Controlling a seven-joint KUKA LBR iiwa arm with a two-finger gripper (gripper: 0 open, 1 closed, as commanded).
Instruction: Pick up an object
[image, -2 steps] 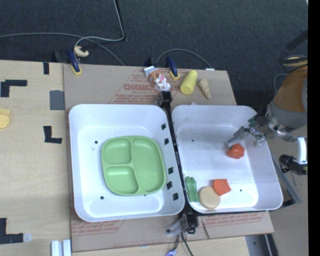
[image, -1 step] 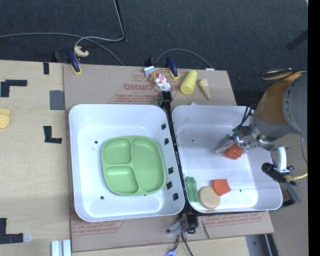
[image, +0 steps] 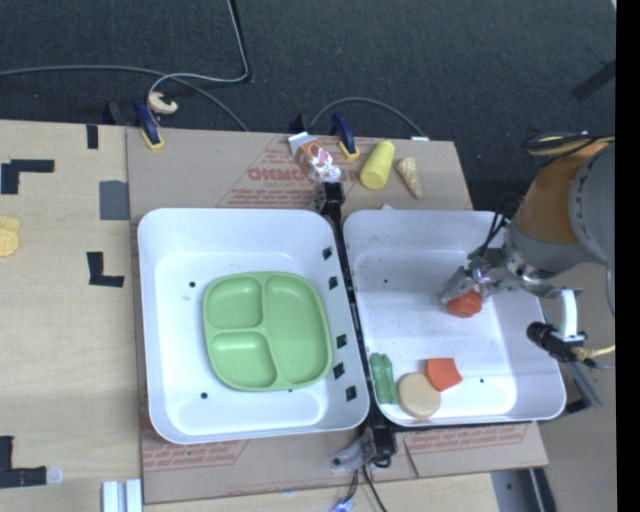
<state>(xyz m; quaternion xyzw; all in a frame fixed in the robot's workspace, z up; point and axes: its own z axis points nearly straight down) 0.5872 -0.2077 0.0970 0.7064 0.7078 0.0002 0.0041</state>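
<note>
From my station I see the arm reaching in from the right over the right bin, its orange band above the wrist. The gripper sits low in that bin, right at a small red-orange object. The fingers look closed in around the top of that object, pinching it, though the view is coarse there. The object is in the middle of the right bin, toward its right side.

Along that bin's near wall lie a green stick-like piece, a tan round item touching it, and an orange block just beside the round one.

The left bin holds a green divided plate. On the desk beyond the bins I see a yellow cylinder and a small tan cone.
</note>
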